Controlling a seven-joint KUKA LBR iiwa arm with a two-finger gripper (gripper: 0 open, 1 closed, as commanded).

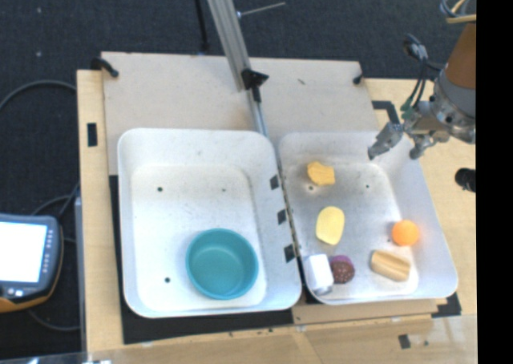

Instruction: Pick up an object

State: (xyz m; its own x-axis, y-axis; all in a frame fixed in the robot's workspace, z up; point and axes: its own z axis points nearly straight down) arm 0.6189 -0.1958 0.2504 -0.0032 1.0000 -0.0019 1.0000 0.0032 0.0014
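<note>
- The gripper (398,143) hangs over the upper right rim of the right bin (425,274), its two fingers spread apart with nothing between them: released, carrying nothing.
- No object is chosen yet, by my reading; the step in hand is the approach. All candidates lie in the right bin, below the gripper.
- The nearest is the small yellow chunk (321,173), up-left of the bin's middle. It stands free of its neighbours, so a straight descent with the fingers either side of its narrow width looks the cleanest choice.
- The pale yellow oval (330,225) sits near the bin's centre; smooth and rounded, it may squirt out of a shallow pinch.
- The orange ball (405,232), by the bin's right wall, would likely roll if nudged.
- The tan block (390,265) has flat sides, good for gripping.
- The white cylinder (319,272) and dark red ball (342,269) touch in the bin's lower left corner, crowding any finger.
- The teal bowl (222,264) rests in the left bin (136,154).
</note>
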